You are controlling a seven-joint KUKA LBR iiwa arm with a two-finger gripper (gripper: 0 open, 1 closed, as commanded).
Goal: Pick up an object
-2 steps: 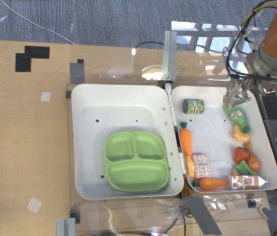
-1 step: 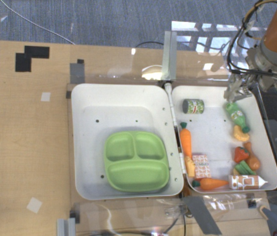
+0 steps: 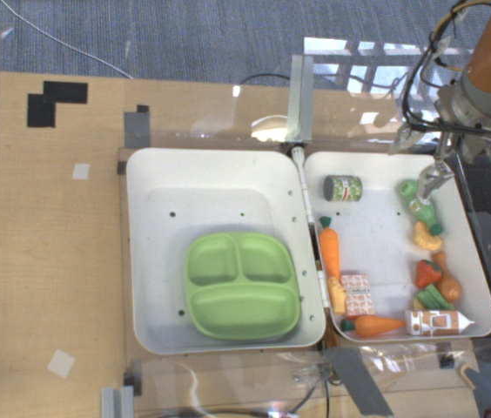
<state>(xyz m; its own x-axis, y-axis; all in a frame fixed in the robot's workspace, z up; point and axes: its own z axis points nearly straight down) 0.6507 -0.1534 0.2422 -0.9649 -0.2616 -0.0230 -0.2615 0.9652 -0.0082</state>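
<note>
Nearest you, along the front wall of the right bin (image 3: 486, 296), lie a small white bottle (image 3: 438, 323) with an orange label on its side and an orange carrot (image 3: 378, 326) beside it; just behind the carrot sit a small printed box (image 3: 356, 293) and a yellow piece (image 3: 339, 298) against the divider. In the left bin (image 3: 154, 190) you have a green compartment plate (image 3: 243, 285) resting flat toward the front. Moving back in the right bin, a red pepper (image 3: 427, 273) and some green and orange pieces cluster by the right wall, a second carrot (image 3: 329, 250) lies lengthwise by the divider, and a yellow toy (image 3: 424, 235) sits just behind the pepper. Farther back, a green toy (image 3: 419, 200) lies near the right wall and a small green can (image 3: 343, 188) lies on its side toward the rear. The gripper (image 3: 433, 181) hangs right over the green toy; you cannot tell how wide it is set or whether it has hold of anything. Both bins rest on the wooden counter (image 3: 45, 259).
</note>
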